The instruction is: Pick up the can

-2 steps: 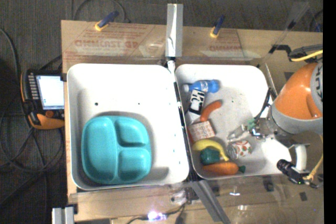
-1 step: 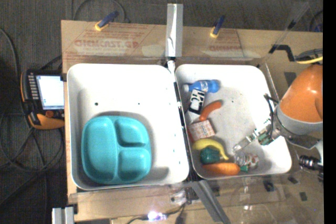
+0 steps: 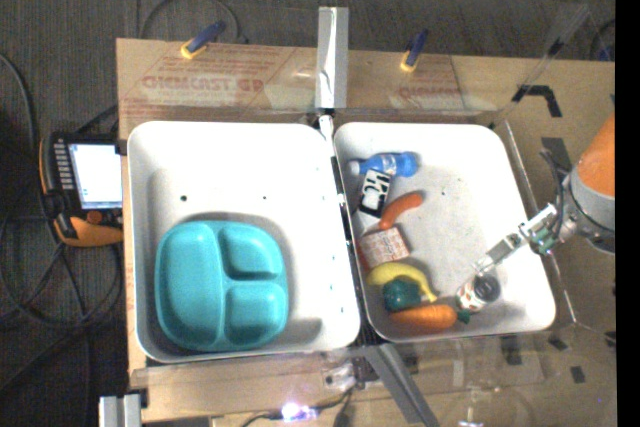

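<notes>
The can lies on its side near the middle left of the right bin; it is small, with a reddish-pink label. My gripper hangs low over the bin's front right part, reaching in from the right. It is well to the right of the can and apart from it, just right of an orange carrot. I see nothing held in it.
Around the can lie a blue bottle, a black-and-white item, a red sausage-like piece, a banana and a green pepper. The left bin holds a teal divided tray.
</notes>
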